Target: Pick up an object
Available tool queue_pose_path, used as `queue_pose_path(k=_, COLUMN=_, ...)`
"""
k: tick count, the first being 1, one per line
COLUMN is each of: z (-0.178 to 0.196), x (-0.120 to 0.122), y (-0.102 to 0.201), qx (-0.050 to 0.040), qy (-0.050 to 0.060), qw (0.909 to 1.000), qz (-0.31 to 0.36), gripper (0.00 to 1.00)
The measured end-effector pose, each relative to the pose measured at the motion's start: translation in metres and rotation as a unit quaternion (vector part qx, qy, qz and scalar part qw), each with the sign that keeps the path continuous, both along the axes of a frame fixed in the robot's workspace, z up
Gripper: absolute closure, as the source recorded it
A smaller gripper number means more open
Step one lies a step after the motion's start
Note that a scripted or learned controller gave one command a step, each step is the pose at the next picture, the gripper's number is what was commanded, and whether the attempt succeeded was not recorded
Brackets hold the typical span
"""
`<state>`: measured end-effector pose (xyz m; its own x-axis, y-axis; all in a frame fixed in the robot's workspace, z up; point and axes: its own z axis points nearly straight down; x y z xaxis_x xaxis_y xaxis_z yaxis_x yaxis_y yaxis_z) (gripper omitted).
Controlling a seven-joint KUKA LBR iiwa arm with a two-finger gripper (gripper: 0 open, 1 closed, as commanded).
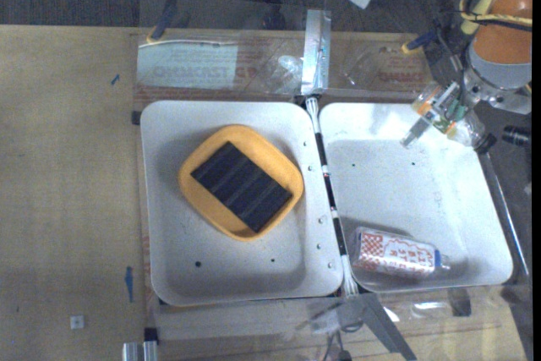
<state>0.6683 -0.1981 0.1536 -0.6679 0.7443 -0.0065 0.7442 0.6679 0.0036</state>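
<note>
My pincer hangs over the upper right of the right bin, reaching in from the right. Whether it is wide or narrow I cannot tell; the tip is small and lies partly against the white floor. Nothing shows between its tips, so I hold nothing.

Candidate objects:
1. A tube, red-and-white patterned, lies flat near the lower edge of the right bin, its cap toward the right. It is well apart from my pincer.
2. A pad, yellow with a dark ribbed centre, lies tilted in the left bin, past the divider.

Judgement: no grasp has begun. The tube is the nearer target and shares my bin.

Failure risks from this position:
- Descending here: the floor below me is bare, so I would close on nothing.
- Tube near the bin wall: the lower rim leaves little room for one side of the pincer, which may strike the wall or nudge the tube aside.
- Round, glossy tube: a grip off its axis may let it roll or slip out during the lift.
- Pad: it looks broad, likely beyond my span unless taken by an edge, and crossing the divider adds collision risk.
</note>
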Motion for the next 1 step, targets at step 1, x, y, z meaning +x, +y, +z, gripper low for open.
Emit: queue_pose_path(k=1, z=-0.0001, x=-0.0001, y=-0.0002, qx=0.0001, qy=0.000, qw=1.0000, qz=0.000, gripper=0.00)
